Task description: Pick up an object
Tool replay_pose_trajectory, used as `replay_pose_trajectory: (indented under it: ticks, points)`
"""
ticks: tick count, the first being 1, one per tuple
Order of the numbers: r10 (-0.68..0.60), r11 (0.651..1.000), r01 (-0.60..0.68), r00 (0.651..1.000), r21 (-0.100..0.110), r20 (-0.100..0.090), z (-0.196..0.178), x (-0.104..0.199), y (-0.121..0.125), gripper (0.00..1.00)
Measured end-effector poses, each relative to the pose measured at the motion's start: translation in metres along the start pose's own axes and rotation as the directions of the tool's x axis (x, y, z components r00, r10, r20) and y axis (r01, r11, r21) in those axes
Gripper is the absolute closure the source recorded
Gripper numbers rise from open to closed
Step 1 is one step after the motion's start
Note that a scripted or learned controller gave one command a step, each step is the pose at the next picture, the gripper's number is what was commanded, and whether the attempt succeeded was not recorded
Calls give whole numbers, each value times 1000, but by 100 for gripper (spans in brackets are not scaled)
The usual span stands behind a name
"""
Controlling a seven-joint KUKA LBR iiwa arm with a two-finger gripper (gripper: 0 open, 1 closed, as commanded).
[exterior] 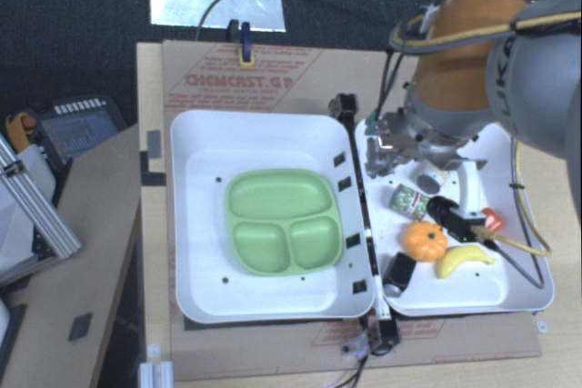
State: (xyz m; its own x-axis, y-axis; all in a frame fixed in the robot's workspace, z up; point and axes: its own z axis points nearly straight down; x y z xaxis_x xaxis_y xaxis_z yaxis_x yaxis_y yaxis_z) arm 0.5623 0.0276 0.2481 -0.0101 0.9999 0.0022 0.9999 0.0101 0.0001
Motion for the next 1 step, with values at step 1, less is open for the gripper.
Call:
replay_pose_trajectory:
  ticks: [1]
  points:
    - [0,1000,0,1000,1,0,6,55,-18,100]
